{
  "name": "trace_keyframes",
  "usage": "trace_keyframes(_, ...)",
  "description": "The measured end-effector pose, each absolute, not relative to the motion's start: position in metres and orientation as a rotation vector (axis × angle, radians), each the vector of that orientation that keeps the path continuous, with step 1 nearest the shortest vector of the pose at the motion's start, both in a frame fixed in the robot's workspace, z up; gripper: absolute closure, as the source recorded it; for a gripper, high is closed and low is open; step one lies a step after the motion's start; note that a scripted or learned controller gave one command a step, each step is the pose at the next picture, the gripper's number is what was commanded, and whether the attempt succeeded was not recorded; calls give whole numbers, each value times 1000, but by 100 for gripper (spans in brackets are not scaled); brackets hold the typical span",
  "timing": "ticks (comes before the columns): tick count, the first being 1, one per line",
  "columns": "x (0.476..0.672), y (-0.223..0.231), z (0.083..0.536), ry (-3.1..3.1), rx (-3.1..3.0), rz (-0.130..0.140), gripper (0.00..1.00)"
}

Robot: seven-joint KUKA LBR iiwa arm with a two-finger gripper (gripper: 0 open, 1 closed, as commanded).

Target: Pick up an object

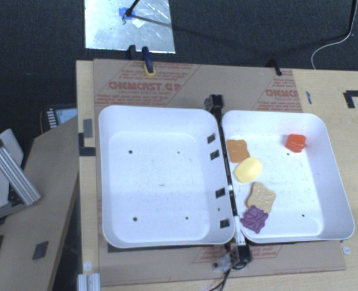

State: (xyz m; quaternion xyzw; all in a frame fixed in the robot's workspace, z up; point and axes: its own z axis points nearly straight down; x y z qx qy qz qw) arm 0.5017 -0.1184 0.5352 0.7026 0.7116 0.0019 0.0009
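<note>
Sitting centre frame, side by side on cardboard-topped bench (185, 77): two shallow white plastic bins. Left white bin (158, 177) showing bare floor with a few small dark holes. Right white bin (330, 180) holding all five candidate objects, four clustering along its left wall, one lying apart.

Largest to smallest, roughly:
- pale yellow rounded piece (248, 170), middle left of right bin;
- tan flat cracker-like piece (261, 195), just below it, overlapping or touching;
- purple lumpy piece (254, 219), lower left corner, touching tan piece;
- orange-brown flat piece (238, 149), just above yellow one;
- red-orange small block (296, 142), upper right area, well apart from others.

Gripper state: cannot tell from this view.

Progress, judging: nothing lifting, everything resting on bin floor. Remaining: approaching, grasping, raising. Isolated red-orange block looking like easiest target.
</note>
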Motion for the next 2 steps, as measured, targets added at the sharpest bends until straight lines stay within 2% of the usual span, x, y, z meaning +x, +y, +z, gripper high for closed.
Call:
trace_keyframes(1,487,-43,535,2234,2207,6,100)
trace_keyframes(2,486,39,535,2235,2207,6,100)
